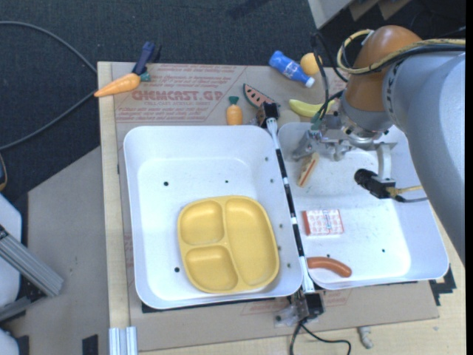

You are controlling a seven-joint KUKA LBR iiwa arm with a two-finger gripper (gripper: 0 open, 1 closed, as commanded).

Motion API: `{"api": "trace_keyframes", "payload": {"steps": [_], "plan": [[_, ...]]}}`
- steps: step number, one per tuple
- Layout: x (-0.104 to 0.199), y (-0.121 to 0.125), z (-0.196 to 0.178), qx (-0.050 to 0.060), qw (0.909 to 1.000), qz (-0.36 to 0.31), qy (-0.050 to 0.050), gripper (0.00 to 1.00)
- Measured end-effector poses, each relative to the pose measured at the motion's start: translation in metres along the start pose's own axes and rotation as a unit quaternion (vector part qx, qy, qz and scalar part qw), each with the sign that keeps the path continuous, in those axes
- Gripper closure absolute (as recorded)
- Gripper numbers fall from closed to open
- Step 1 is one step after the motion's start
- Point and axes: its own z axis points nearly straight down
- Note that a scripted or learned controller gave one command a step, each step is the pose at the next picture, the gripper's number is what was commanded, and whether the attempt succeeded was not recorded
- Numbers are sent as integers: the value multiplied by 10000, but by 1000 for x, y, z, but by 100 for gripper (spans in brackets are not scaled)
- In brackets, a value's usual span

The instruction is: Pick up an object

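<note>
My gripper (319, 151) hangs low over the back left corner of the right bin (414, 261). A thin tan and orange stick (307, 172) lies tilted on the bin floor just below it, its upper end right at the gripper's tip. Whether the two touch is unclear. Farther forward in the same bin lie a red and white packet (323, 222) and an orange sausage (329, 267) near the front wall.
The left bin (148, 161) holds a yellow divided plate (228, 242). Behind the bins on the bench lie a carrot (118, 86), a small orange toy (234, 113), a watermelon slice (255, 95), a banana (305, 108) and a blue bottle (290, 66).
</note>
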Motion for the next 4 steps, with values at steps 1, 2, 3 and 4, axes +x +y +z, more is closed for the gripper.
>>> {"api": "trace_keyframes", "payload": {"steps": [1, 2, 3, 4], "plan": [[0, 0, -10, -10, 10000, -3, -4, 100], [0, 0, -10, -8, 10000, -2, -5, 0], [-3, -58, 1, 30, 10000, 6, 11, 0], [0, -40, 1, 11, 10000, -1, 7, 0]]}}
